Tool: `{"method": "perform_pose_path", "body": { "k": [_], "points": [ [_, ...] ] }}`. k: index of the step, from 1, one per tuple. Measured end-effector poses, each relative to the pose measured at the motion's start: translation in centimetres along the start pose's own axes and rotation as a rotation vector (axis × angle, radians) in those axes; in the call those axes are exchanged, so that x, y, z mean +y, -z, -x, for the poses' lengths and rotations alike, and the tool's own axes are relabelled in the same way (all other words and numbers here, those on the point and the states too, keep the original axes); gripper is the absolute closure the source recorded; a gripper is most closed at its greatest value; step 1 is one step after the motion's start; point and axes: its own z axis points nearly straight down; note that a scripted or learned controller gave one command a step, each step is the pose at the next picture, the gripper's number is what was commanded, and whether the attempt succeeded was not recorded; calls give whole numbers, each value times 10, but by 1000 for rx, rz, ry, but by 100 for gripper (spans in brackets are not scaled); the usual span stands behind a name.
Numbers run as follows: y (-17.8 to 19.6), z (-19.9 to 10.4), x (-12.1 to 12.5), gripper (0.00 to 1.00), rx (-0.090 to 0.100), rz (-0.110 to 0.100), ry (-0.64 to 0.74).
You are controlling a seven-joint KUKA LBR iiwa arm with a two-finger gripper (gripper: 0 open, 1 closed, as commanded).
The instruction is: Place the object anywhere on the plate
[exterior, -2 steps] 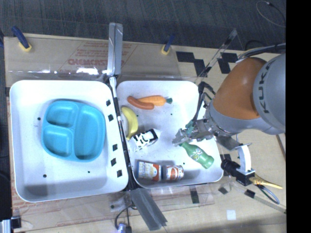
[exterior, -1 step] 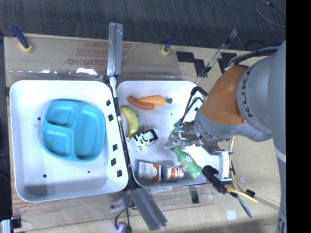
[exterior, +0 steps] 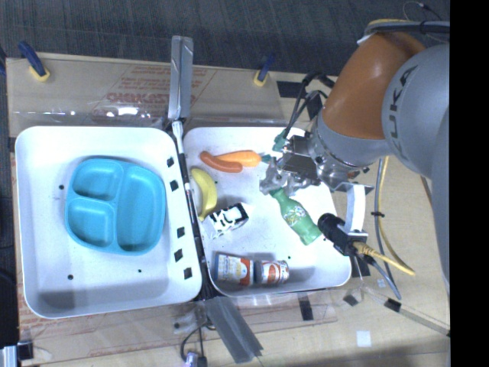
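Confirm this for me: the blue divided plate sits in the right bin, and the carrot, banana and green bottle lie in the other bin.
Not quite. The camera view shows the blue divided plate in the left bin. The carrot, banana and green bottle do lie in the other bin, the right one.

Your arm (exterior: 382,90) reaches in from the right over the right bin (exterior: 229,140), its orange band uppermost. Your gripper (exterior: 276,180) hangs low above that bin's middle, wrist bent downward.
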Motion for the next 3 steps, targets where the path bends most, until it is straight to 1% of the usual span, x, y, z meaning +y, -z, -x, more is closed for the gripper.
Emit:
{"method": "perform_pose_path", "body": {
  "k": [1, 2, 3],
  "points": [
    [46, -4, 43, 100, -1, -1, 142],
    [114, -34, 46, 100, 0, 1, 191],
    [40, -81, 82, 100, -2, -3, 271]
  ]
}}
